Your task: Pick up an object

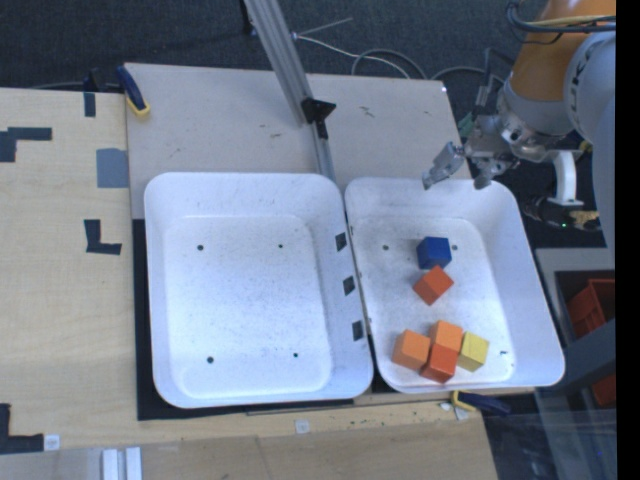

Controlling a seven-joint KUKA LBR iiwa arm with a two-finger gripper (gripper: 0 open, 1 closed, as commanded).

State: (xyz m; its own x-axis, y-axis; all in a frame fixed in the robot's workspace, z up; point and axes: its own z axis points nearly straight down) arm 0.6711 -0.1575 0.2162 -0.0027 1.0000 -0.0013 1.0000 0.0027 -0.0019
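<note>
No text, label, brand, number or sign can be read anywhere. The dark tape pieces [97,236] on the surface [60,298] near its left edge are plain shapes, and the blocks and both bins bear no lettering.

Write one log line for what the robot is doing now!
gripper: open, above right bin's far rim | holding: nothing | blue cube: in right bin

Two shallow white plastic bins, the left bin [170,268] and the right bin [530,318], are flecked with dark specks. The right one carries a blue cube [434,251], a red-orange cube [433,285], three orange cubes [430,348] and a yellow cube [474,350]. The pale wooden bench [60,298] bears dark tape marks.
</note>
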